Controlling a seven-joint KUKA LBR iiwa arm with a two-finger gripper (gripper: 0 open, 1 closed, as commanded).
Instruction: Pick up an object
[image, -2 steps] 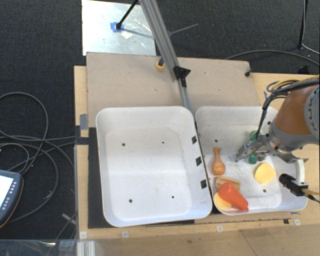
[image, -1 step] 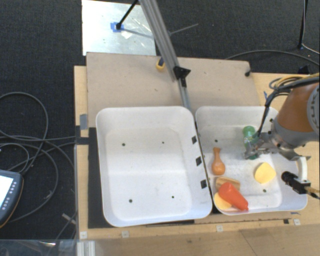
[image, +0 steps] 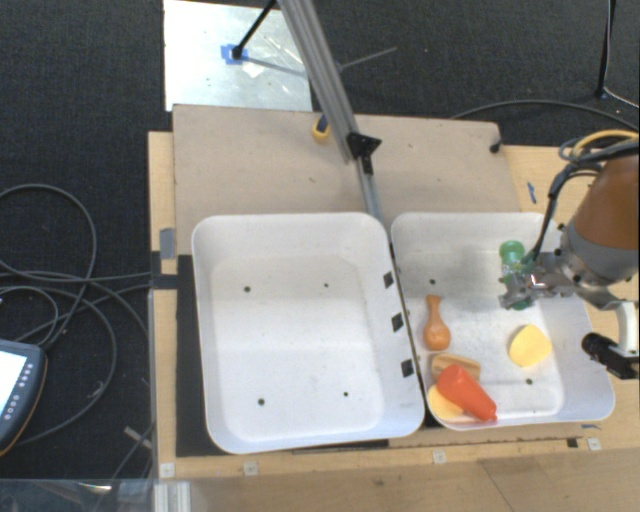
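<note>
Worktop: pale wooden worktop (image: 470, 470) with a brown board (image: 260, 160) laid over its far part.
Left bin: shallow white plastic bin (image: 215, 330), resting on the worktop.
Right bin: second shallow white plastic bin (image: 455, 245), just beside the first, their rims touching.
Surroundings: dark carpet floor (image: 70, 120) with black cables (image: 50, 280).

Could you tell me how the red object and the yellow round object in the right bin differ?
The red object is long and tapered; the yellow one is rounded and compact. The red one lies at a slant near the right bin's front edge, touching other pieces; the yellow one sits alone, farther right, just below the gripper. Both rest on the same bin's floor.
</note>
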